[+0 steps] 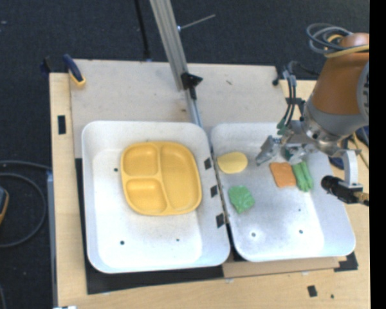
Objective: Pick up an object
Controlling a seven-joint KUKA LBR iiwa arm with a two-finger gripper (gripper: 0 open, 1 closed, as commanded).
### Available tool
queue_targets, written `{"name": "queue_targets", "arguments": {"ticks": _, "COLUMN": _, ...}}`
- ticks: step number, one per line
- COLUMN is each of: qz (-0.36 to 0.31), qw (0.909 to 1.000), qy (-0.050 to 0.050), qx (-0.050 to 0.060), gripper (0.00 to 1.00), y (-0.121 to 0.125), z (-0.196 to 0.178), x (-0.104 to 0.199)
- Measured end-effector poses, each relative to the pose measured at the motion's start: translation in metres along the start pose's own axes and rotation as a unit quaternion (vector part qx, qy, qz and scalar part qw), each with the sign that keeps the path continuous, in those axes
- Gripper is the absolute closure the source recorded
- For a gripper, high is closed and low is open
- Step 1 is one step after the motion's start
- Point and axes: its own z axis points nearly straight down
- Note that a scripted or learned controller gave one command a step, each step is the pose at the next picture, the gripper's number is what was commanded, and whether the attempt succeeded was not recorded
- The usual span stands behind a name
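My gripper (282, 154) hangs over the back of the right bin (321, 237), just above and left of an orange block (284, 174). Its fingers stand apart, open, and nothing is between them. A long green piece (303, 176) lies against the block's right side. A pale yellow rounded object (232, 162) rests to the gripper's left, near the bin's left wall. Below that one lies a crumpled green object (240, 199).
The left bin (103, 237) holds a yellow divided plate (161, 176). A metal pole (170, 37) rises from the back of the bench, between the bins. The arm's orange band (340, 76) stands over the right bin's far right corner.
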Motion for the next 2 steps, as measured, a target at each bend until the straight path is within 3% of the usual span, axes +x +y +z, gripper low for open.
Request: {"name": "queue_targets", "arguments": {"ticks": 2, "qz": 0.000, "qw": 1.0000, "qy": 0.000, "qx": 0.000, "gripper": 0.00, "y": 0.004, "z": 0.122, "x": 0.001}}
